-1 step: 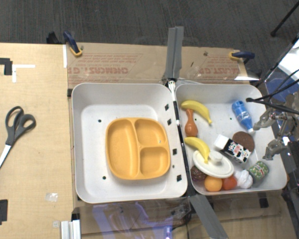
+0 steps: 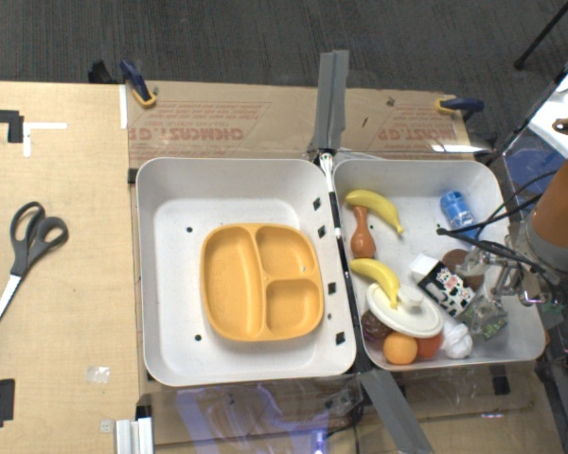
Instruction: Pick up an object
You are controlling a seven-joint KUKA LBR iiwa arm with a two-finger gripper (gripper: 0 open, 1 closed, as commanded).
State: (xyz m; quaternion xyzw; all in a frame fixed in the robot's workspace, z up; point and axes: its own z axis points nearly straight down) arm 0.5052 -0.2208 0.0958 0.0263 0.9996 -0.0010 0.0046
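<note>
At the three o'clock edge the arm (image 2: 559, 211) shows a rounded orange band, with a sliver of grey casing just under it. Thin black cables loop out from it across the white bin wall. Below them sits the gripper (image 2: 497, 296), a cluttered cluster of bare silvery metal brackets and small fittings, with dark wiring threaded through.

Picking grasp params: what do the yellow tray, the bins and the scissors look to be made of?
Tray: likely molded plastic, matte yellow-orange, with rounded dividers making three compartments.
Bins: probably thin formed plastic, smooth white, slightly glossy, with rounded corners and a soft sheen on the walls.
Scissors: black handles that look like plastic; the blades look like bright metal, pale and reflective against the bench.
</note>
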